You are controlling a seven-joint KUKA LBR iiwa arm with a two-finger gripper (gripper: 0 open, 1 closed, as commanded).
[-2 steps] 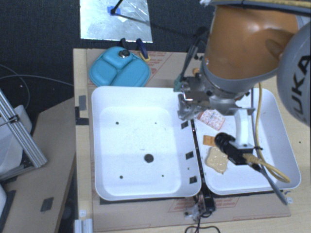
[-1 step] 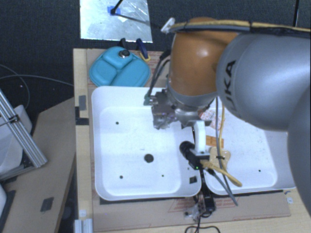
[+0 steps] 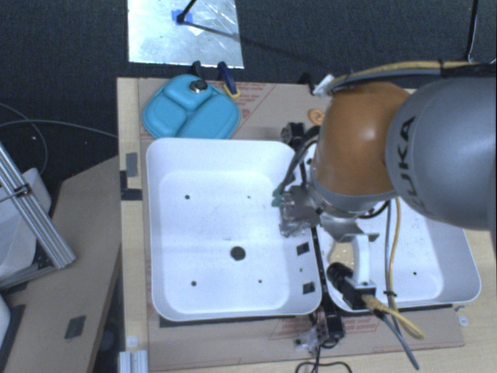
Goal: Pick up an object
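Camera view shows two white bins on the table, the gripper between them, its state unreadable.

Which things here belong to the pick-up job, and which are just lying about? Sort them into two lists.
Belongs to the job:
- gripper, low over the seam between the bins
- left bin
- right bin
- no loose object to pick can be made out

Just lying about:
- blue tray behind the left bin
- metal sheet on the floor beyond the bench
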